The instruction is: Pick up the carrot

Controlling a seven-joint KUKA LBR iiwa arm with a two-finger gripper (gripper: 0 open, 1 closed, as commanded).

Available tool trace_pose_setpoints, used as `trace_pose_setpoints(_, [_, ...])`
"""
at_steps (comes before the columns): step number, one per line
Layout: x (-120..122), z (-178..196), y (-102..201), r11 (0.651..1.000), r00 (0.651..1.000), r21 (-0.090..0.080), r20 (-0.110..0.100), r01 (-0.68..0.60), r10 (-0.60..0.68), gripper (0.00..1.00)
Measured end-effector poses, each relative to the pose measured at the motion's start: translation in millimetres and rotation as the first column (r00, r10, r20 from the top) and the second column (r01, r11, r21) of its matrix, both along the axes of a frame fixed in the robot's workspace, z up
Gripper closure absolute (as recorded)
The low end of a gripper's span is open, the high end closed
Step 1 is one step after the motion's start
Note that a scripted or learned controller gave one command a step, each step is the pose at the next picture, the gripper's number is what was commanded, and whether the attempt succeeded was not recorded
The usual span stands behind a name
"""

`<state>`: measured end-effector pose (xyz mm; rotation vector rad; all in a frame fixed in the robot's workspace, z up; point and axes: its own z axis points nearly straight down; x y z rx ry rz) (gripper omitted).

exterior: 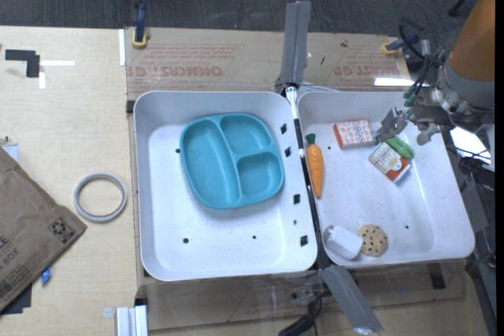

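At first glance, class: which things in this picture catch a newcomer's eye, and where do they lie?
The blue divided plate stands out in the middle of the left bin. The orange carrot lies along the right bin's left wall. The gripper hangs over that bin's far right part, near a small carton.

The arm [476, 35] is cut off at the right edge, and the cardboard box [27, 228] at the left.

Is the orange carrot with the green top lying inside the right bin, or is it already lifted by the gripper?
Lying in the right white bin. The orange carrot rests along its left wall, while the gripper is apart, near the far right.
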<state>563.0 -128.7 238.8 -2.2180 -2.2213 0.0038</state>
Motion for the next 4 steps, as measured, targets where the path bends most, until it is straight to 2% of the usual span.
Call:
trace_pose_setpoints(1, [89, -47, 62, 0.995, 0.995, -0.001, 0.002, -0.099, 0.099, 0.00])
trace_pose_setpoints(2, [90, -38, 61, 0.995, 0.995, -0.003, 0.003, -0.099, 0.099, 1.00])
trace_pose_setpoints(3, [96, 17, 169, 0.968, 0.968, -0.001, 0.004, -0.252, 0.252, 1.00])
trace_pose_setpoints(4, [97, 25, 168, 0.967, 0.967, -0.003, 0.003, -0.253, 0.253, 1.00])
